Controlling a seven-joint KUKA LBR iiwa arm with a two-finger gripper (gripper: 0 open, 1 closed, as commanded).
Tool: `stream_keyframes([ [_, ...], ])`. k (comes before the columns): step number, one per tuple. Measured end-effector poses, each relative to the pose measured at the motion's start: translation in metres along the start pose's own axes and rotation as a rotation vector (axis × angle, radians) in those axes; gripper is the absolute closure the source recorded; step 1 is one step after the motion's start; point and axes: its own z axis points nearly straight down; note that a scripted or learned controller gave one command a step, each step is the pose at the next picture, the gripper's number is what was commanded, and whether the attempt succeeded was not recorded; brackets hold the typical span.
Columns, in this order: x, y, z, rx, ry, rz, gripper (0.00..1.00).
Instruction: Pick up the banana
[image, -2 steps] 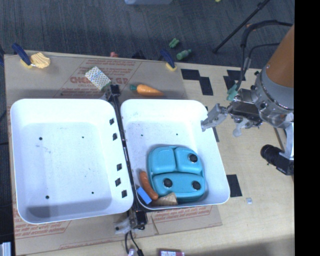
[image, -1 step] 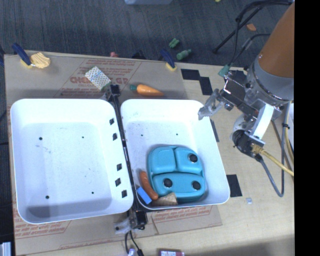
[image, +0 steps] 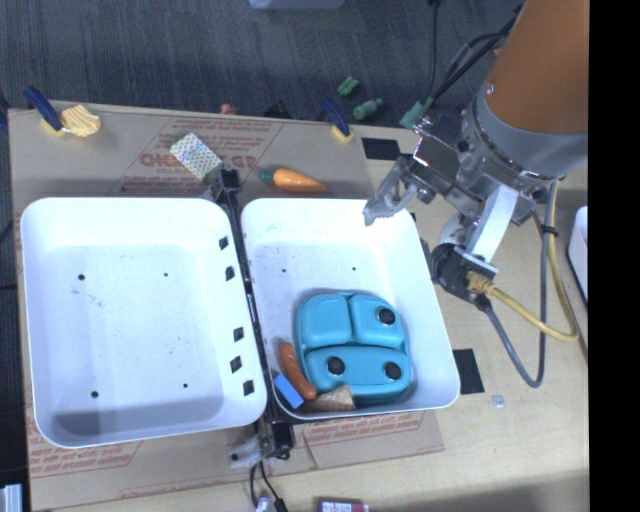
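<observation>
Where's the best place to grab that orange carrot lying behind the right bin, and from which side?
Take the carrot across its thicker orange middle, coming straight down from above. It lies flat on the cardboard, long axis left to right, tapering rightward, and the right bin has its back rim close in front.

A robot test bench in a laboratory or research room.

Two shallow white bins (image: 130, 310) are set side by side on a sheet of printed cardboard (image: 150, 150), and they are joined by a black clip (image: 228, 181) to the left of the jaws. The cardboard is fastened with blue clamps (image: 42, 108) far to the left of the jaws. An industrial grey arm (image: 530, 110) with an orange band is seen behind the jaws, with a yellow cable (image: 540, 320) and dark cables hanging free below it. Dark carpet (image: 200, 50) is seen beyond the bench, above the jaws. Small toy objects lie scattered, as in a grasping experiment.
</observation>
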Motion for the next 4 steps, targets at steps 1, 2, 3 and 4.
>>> stream_keyframes([
  [1,-0.056,0.04,-0.037,-0.001,0.0,-0.046,0.0],
  [2,-0.049,0.035,-0.064,-0.001,0.0,0.347,0.0],
  [3,0.004,0.015,-0.068,-0.002,0.001,0.742,0.0],
  [4,0.073,-0.037,-0.048,0.0,-0.001,0.726,0.0],
])
